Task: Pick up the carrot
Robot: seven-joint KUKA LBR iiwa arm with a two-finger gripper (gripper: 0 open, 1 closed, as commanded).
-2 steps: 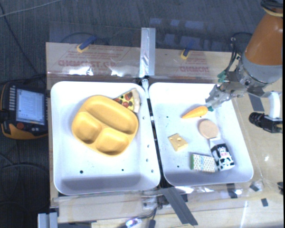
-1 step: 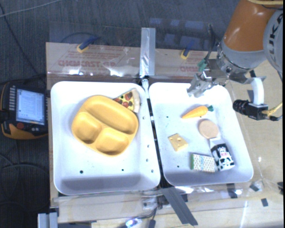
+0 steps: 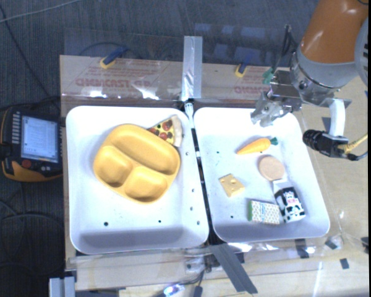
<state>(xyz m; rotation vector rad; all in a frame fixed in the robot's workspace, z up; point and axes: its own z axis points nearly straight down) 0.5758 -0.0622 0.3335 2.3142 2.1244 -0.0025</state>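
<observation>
The carrot [image 3: 256, 145] lay in the right-hand bin [image 3: 309, 166], toward its upper part. Its long axis ran nearly left to right across the frame, with the green top at the right end. The gripper [image 3: 267, 114] hung just above and slightly right of it, apart from it, grasping nothing. Whether it was spread or clenched, I could not tell.

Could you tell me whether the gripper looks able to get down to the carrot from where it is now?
Probably yes. The gripper hangs just above the carrot, which lies apart from the round slice and cheese, with nothing over it.
</observation>
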